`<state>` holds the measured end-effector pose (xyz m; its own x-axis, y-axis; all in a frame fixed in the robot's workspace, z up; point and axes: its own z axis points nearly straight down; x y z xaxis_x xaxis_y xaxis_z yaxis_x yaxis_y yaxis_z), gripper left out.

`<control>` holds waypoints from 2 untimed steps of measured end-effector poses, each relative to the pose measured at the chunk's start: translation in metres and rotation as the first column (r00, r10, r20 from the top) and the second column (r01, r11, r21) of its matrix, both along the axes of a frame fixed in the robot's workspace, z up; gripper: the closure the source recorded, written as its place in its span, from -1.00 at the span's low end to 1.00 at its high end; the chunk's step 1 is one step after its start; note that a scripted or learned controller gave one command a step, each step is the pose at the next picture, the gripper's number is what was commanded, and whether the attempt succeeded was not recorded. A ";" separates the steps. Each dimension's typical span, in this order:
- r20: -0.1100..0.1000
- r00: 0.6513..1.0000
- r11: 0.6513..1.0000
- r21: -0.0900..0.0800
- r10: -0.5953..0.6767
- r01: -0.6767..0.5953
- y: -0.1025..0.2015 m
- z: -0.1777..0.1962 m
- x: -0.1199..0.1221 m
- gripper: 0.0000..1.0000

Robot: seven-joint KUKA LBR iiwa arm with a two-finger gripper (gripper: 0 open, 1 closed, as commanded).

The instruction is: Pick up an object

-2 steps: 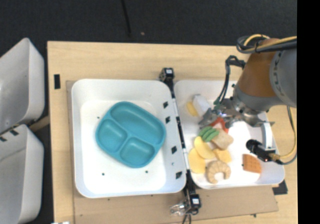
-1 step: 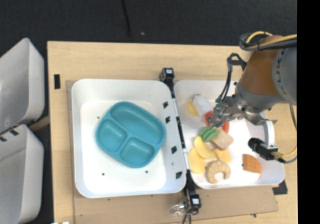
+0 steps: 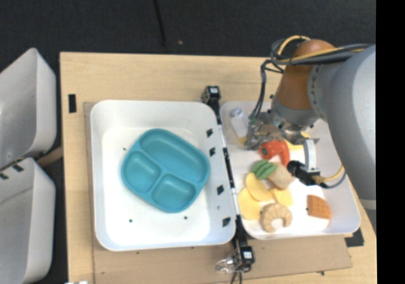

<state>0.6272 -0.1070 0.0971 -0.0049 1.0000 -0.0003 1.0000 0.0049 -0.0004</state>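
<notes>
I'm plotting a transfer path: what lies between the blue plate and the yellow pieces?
In the camera view, the two bins' adjoining rims separate the blue plate from the yellow pieces.

So the grey arm (image 3: 345, 96) with the orange band is reaching in from the right, and its tool (image 3: 269, 134) is hanging low over the far part of the right bin (image 3: 335, 216), just beside a red-orange toy (image 3: 276, 149). The rest of the food is sitting in a clump nearer the camera: a green piece (image 3: 263, 168), a tan chunk (image 3: 279, 179), some yellow slices (image 3: 256, 193), a croissant (image 3: 276, 216) and an orange cracker-looking square (image 3: 318, 207). The left bin (image 3: 107, 213) is holding a blue divided plate (image 3: 165, 169). Both bins are sitting on the wooden table (image 3: 152, 77).
</notes>
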 end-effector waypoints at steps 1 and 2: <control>0.017 1.000 1.000 0.007 0.004 -0.004 0.054 0.051 0.004 1.00; 0.007 1.000 1.000 0.010 -0.003 0.002 0.114 0.074 0.024 1.00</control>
<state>0.6514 0.0067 0.1707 -0.0024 1.0000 0.0094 1.0000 0.0024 0.0071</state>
